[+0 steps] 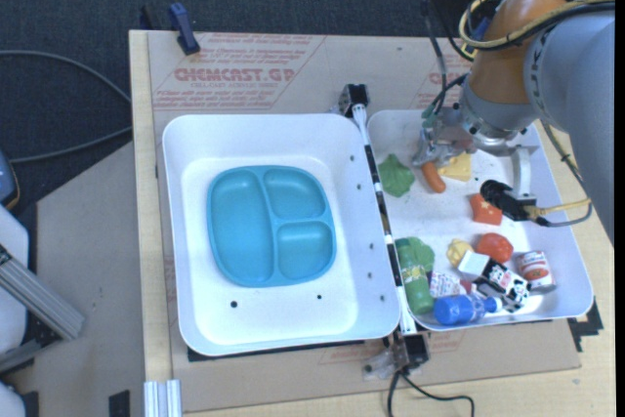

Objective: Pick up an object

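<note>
Tool (431, 154) above carrot (432, 177), right bin (571, 293).

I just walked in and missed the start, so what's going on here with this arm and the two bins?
The grey arm reaches in from the right, and its gripper is down in the right bin, among toy food, right by an orange carrot-like piece and a green leafy piece. Whether it grips anything is unclear. The left bin holds a blue divided plate.
</note>
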Robot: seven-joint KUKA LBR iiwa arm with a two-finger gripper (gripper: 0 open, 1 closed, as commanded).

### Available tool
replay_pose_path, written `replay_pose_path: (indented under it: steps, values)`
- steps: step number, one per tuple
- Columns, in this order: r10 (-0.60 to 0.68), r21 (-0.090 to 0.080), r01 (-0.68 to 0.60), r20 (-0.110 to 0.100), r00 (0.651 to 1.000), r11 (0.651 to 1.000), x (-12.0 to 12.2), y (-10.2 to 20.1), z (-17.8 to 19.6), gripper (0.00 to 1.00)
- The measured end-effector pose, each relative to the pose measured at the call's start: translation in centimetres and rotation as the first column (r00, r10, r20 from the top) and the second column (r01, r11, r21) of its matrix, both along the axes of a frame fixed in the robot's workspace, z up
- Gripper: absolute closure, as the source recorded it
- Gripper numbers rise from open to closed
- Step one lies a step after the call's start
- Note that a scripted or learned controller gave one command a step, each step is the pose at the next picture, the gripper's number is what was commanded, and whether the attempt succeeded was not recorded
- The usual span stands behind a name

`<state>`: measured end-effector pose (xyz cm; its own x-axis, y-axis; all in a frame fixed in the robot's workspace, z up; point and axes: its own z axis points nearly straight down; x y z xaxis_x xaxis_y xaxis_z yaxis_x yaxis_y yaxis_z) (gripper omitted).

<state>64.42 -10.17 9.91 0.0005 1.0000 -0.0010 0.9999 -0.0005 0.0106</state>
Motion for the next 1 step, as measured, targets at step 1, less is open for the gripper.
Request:
replay_pose_path:
  steps: [1]
  values:
    - [0.002,0.002,-0.002,-0.009,1.000,1.000,-3.40,6.97,8.62,1.00]
